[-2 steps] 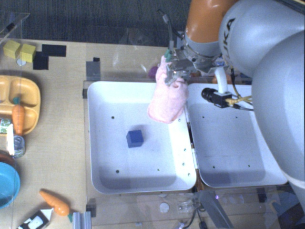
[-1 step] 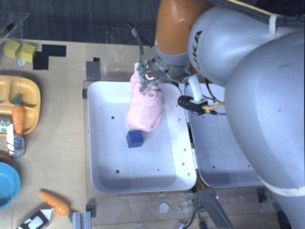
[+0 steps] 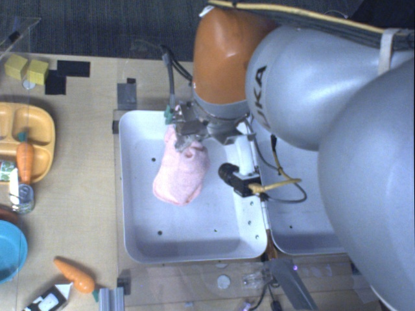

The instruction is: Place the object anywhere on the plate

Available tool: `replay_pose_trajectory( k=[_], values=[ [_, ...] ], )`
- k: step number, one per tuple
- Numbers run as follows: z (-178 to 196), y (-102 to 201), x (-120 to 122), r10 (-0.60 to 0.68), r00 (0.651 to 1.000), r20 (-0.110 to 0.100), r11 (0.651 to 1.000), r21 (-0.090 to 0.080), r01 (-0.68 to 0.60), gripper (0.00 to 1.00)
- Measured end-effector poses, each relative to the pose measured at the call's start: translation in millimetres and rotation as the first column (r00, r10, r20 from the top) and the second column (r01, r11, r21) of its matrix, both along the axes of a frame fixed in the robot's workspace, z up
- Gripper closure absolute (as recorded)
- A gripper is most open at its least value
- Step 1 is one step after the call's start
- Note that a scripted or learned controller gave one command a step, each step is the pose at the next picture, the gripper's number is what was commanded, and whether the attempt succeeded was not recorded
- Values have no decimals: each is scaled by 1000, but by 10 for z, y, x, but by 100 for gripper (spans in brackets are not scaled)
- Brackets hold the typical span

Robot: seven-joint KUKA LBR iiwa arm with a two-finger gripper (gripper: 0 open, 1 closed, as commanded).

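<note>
A pink soft object (image 3: 180, 175), long and lumpy like a plush or a rolled cloth, lies aslant in the left white bin (image 3: 139, 238). Its upper end reaches under my gripper (image 3: 186, 141), which comes down from the orange wrist band (image 3: 224, 50) near the bin's back wall. The dark fingers (image 3: 181, 142) pinch that upper end, so the gripper is shut on it. The object's lower end rests near the bin's middle. A yellow divided plate (image 3: 39, 125) sits on the bench at the far left, outside the bins.
The grey arm covers most of the right bin (image 3: 305, 241). A black cable plug (image 3: 235, 177) hangs by the divider. A carrot (image 3: 24, 162) lies on the yellow plate, another carrot (image 3: 76, 275) at the front left, beside a blue dish (image 3: 11, 251).
</note>
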State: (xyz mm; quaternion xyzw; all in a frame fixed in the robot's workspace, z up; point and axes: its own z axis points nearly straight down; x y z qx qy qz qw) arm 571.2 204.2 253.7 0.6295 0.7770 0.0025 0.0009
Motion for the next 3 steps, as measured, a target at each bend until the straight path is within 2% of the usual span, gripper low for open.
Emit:
replay_pose_trajectory(
  k=[1, 2, 3],
  values=[
    [146, -605, 222, 87, 996, 2, 996, -3, -87, 100],
    [-916, 153, 145, 2, 1000, -6, 1000, -3, -2, 100],
    [-507, -620, -87, 49, 999, 1, 999, -2, -49, 100]
  ],
)
